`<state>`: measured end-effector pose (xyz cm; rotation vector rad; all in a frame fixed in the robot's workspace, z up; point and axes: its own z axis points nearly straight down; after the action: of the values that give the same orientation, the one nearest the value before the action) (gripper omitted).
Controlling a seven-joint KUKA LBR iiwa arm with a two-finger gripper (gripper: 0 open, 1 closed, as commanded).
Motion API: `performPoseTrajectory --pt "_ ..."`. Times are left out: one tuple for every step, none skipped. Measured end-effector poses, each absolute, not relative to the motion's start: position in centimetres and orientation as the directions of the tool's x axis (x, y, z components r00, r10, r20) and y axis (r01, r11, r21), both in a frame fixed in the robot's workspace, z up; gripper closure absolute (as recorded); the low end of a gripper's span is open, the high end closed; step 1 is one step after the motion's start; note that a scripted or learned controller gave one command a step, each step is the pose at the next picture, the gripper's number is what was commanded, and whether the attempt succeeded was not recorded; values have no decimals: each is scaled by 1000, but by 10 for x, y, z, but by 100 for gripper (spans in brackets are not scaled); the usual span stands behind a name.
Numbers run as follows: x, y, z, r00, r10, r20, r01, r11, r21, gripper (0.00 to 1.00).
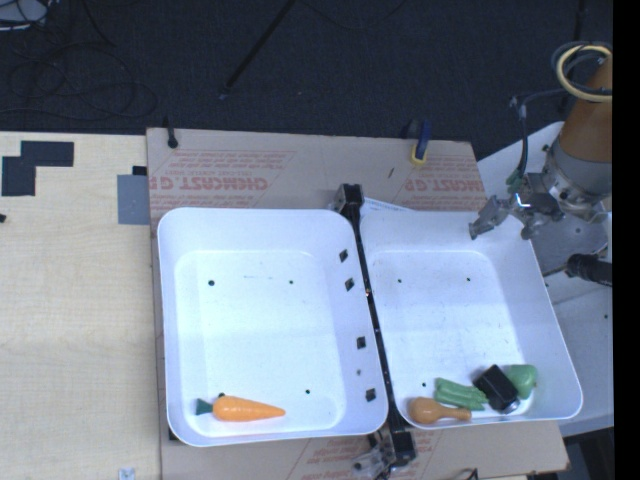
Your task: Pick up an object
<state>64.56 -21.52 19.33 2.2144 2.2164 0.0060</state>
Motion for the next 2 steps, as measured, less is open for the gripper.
performPoseTrajectory --pt "642 -89 90 -9 1000 6 1000 9 -11 0" --pt "643 -97 106 0 1000 1 1000 0 -5 100"
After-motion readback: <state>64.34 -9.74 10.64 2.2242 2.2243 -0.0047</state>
